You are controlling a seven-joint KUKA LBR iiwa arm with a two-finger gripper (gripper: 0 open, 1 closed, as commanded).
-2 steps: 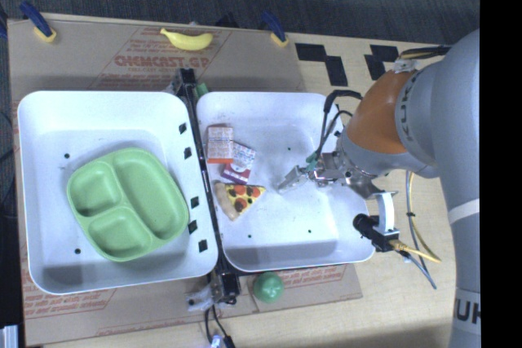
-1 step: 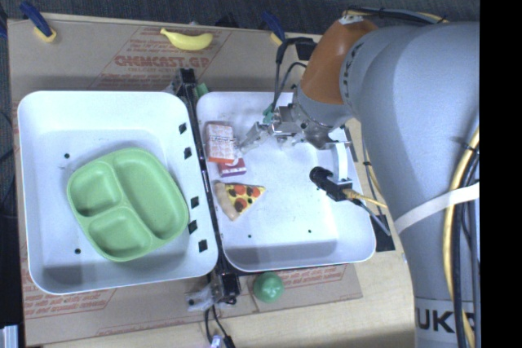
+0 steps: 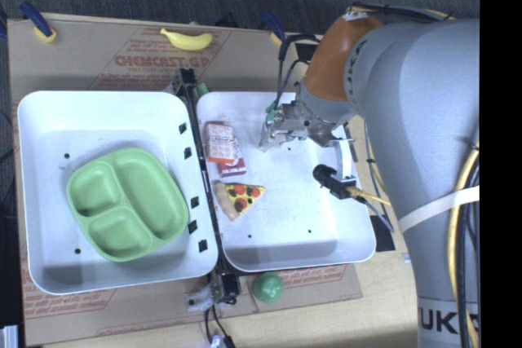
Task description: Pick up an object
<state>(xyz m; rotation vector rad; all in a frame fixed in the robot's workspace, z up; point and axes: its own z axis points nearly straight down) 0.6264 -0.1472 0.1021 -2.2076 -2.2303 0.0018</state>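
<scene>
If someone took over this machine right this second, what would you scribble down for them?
Gripper: over the upper part of the right bin, right of the snack packet; nothing visibly held.
Things: the packet and a toy pizza slice lie along the right bin's left side. A green divided plate is in the left bin. A banana and a green ball lie outside the bins.
Done: nothing lifted.
Left: grasp and lift one object.

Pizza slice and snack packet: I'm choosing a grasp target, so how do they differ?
The pizza slice is triangular; the snack packet is rectangular. The pizza slice is yellow-orange with dark toppings; the snack packet is brown and white with a red end. Both lie flat in the right bin, near its left wall.
</scene>
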